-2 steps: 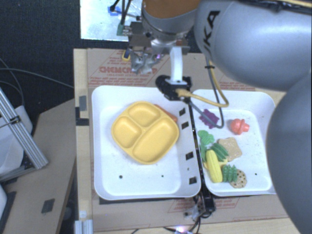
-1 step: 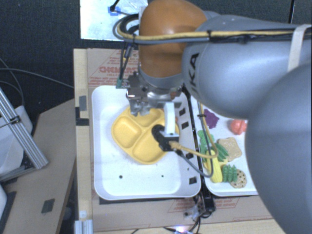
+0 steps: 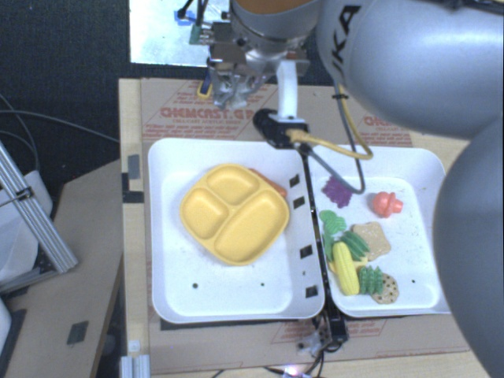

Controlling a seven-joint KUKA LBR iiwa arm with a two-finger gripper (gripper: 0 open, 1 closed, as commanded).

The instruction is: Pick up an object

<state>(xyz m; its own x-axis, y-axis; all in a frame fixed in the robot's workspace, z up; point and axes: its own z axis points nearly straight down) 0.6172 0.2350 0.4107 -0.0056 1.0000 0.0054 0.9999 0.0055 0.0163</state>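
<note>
A slanted overhead view shows a bench with two shallow white bins set side by side, touching along a dark divider strip. The left bin holds a yellow divided plate with three compartments, lying flat near the bin's middle; a sliver of something orange-red peeks out from under its upper right edge. The right bin holds a cluster of small toy foods: a purple piece near the upper left, a pink-orange rounded piece to its right, a tan star-shaped biscuit lower down, a green leafy piece just beside it, a yellow corn cob lying below that, and a brown cookie with more green bits at the bottom. The large grey arm fills the upper right, its orange band visible at the top. The gripper hangs above the cardboard sheet beyond the far edge of the left bin, well apart from every object. Nothing is seen between its fingers, and whether they are spread or closed cannot be made out from this angle. A yellow cable loops from the wrist across the right bin's upper edge.
</note>
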